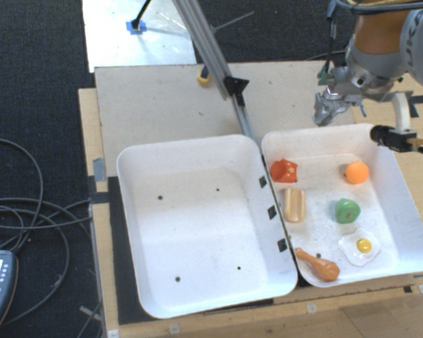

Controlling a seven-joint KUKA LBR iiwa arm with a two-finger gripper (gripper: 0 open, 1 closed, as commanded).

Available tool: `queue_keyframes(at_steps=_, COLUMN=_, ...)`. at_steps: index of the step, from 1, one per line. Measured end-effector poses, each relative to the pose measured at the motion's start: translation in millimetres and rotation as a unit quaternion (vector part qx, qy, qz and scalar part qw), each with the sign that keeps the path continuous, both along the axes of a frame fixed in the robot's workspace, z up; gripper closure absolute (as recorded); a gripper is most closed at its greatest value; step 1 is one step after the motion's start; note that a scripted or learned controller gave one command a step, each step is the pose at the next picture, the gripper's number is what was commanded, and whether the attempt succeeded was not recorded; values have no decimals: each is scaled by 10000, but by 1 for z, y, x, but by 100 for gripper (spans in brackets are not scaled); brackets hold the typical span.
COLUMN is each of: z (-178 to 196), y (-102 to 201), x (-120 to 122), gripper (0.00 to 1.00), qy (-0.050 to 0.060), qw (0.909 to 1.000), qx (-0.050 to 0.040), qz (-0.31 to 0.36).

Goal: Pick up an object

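So my fingers [329,110] are hanging just past the far edge of the right bin [410,206], over the bare counter [161,103], near that bin's far rim. Honestly can't tell from this angle whether they're spread or pressed together, the tips are just a grey blur. Nothing is visibly between them.

Everything to pick from sits in the right bin. A red block [284,171] is up in the far left corner, close to the wall shared with the left bin [194,225]. An orange ball [357,172] is toward the far right side, well apart from the block. A tan cylinder [294,204] lies just below the red block, along the left wall. A green round thing [347,210] is around the middle, and right under it is a fried egg toy [360,248], near the front edge. An orange drumstick-shaped piece [318,263] lies tilted in the front left corner, just beside the egg.

A slanted metal pole [208,43] crosses the far side of the counter and comes down where the two bins meet.
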State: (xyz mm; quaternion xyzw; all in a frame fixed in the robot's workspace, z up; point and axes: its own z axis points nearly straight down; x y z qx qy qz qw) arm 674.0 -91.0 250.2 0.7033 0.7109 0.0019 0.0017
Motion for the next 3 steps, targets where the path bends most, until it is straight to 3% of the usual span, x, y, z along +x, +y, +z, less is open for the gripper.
queue_keyframes(at_steps=1, z=-12, y=52, x=2, gripper=100, qy=17, qw=10000, qx=9, qz=0)
queue_keyframes(at_steps=3, z=2, y=156, x=3, gripper=100, qy=10, qw=10000, qx=12, qz=4)
